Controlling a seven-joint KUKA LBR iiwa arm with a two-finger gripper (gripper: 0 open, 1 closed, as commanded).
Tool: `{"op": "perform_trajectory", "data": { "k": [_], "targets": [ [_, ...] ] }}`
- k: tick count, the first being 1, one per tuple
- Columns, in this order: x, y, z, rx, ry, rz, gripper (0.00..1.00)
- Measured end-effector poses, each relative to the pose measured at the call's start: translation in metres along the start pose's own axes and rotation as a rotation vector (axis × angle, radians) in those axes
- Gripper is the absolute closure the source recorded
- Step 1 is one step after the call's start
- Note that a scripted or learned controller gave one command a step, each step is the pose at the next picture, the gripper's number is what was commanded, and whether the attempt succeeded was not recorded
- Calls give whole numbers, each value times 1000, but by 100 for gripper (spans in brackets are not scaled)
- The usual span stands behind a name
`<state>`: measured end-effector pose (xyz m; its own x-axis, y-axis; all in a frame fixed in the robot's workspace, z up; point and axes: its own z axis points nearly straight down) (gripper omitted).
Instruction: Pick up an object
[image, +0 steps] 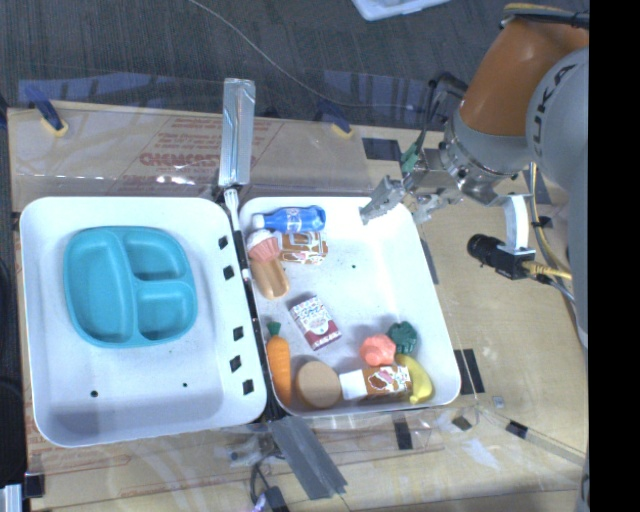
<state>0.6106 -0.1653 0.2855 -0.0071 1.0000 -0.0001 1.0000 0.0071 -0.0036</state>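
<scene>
A: Which thing is nearest the gripper (385, 205)?

B: The blue bottle (291, 218), I'd judge. It lies flat in the right bin (385, 290), at the far left corner, with its long axis running left to right across the view. A snack pack (300, 248) lies just beside it on the near side, and the cone (266, 266) touches the bin's left wall.

A: And how does the bottle lie from the gripper?

B: To the gripper's left and a little nearer the camera. The gripper hangs over the bin's far edge, near the right corner, well apart from everything in the bin.

A: Is it holding anything?

B: No. The fingers look slightly apart with nothing between them, tips pointing left and down.

A: The arm's pose?

B: It reaches in from the right, orange band (515, 70) high, wrist tilted toward the bin's far edge.

A: Other candidates?

B: The box (314, 322) sits mid-bin. The carrot (280, 368), the egg (317, 384), the banana (418, 380) and the rest crowd the near edge. The blue tray (130, 284) lies in the left bin (60, 400).
</scene>
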Motion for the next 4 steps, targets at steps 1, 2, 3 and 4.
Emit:
{"op": "perform_trajectory", "data": {
  "k": [1,2,3,4],
  "targets": [
    [-6,-48,129,8,2,-90,0],
    [41,-70,194,-1,2,-236,0],
    [39,-70,184,-1,0,-241,100],
    [40,-69,175,1,0,-247,100]
  ]
}}
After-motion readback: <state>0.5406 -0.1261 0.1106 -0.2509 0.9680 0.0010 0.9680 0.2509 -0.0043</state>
